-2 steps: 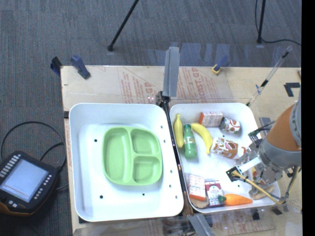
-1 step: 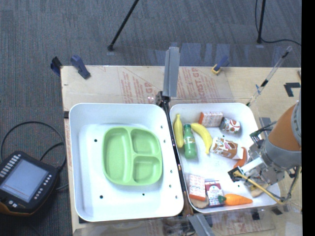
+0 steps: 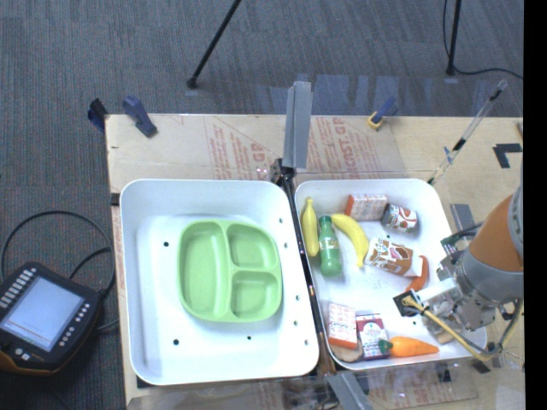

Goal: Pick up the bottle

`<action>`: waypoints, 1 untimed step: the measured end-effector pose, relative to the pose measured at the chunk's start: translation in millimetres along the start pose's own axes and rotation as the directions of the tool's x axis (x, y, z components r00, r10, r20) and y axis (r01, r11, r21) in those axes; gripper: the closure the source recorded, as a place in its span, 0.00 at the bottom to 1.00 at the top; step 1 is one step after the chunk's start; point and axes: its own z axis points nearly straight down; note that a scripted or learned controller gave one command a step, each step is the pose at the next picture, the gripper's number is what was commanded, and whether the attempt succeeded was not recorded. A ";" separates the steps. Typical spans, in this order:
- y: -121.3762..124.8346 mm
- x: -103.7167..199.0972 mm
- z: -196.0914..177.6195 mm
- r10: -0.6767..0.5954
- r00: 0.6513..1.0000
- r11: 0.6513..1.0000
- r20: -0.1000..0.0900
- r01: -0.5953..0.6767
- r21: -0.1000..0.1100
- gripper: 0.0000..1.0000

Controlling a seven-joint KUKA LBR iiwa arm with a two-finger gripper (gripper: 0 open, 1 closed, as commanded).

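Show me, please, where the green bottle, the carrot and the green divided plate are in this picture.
green bottle (image 3: 329,248): camera view, middle of its body.
carrot (image 3: 413,346): camera view, middle of its orange length.
green divided plate (image 3: 201,270): camera view, floor of its large compartment.

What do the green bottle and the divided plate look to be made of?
Green bottle: likely plastic, glossy, with a light glint along its body and a darker cap. Divided plate: probably moulded plastic, matte lime green, with smooth rounded compartment walls and no sharp reflections.

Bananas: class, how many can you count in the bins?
2. One banana lies along the right bin's left wall; the other banana curves just right of the green bottle. None seems hidden.
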 end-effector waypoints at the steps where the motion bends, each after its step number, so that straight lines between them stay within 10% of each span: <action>1: 6.1 -0.1 -0.3 0.000 1.000 1.000 -0.002 0.000 0.004 1.00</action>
